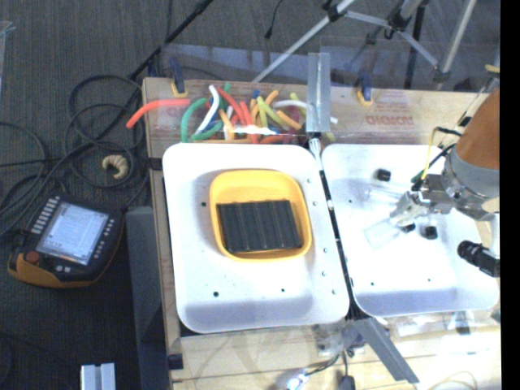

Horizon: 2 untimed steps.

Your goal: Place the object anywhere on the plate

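A yellow plate [258, 187] lies in the left bin [244, 299], with a black ribbed slab [258, 226] resting flat inside it. My gripper [409, 211] hangs low over the middle of the right bin [406, 295], far to the right of the plate. One small black piece [383, 174] lies in the right bin up and left of the gripper. Another small black piece [428, 231] sits just below and right of it. A faint clear item [377, 233] lies on the bin floor left of the gripper. I see nothing held.
A tangle of coloured tubes [236, 116] lies along the back of the bench behind the left bin. A metal post [318, 96] stands between the bins at the back. The ridge where the bins meet [331, 234] separates gripper and plate.
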{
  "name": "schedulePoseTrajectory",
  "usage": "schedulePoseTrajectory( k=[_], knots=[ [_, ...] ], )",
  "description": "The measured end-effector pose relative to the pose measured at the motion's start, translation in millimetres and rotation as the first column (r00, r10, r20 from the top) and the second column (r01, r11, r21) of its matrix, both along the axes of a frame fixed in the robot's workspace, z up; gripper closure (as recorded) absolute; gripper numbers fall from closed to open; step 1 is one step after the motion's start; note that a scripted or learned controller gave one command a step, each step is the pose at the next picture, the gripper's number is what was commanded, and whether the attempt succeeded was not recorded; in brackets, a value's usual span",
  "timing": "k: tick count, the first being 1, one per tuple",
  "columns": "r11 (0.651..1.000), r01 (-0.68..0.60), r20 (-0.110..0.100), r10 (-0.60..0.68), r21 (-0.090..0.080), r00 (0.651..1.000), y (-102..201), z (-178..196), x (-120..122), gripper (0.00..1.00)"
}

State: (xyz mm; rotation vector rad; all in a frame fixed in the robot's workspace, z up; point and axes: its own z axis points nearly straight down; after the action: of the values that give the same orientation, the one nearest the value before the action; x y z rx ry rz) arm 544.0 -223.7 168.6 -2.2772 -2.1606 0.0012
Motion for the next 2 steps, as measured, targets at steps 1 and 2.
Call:
schedulePoseTrajectory(
  k=[1, 2],
  knots=[
    [0.998, -0.07, -0.002, 0.07, 0.0, 0.998, 33, 9, -60, 1.0],
    [0.934, -0.358, 0.001, 0.358, 0.0, 0.934, 61, 18, -59, 1.0]
  ],
)
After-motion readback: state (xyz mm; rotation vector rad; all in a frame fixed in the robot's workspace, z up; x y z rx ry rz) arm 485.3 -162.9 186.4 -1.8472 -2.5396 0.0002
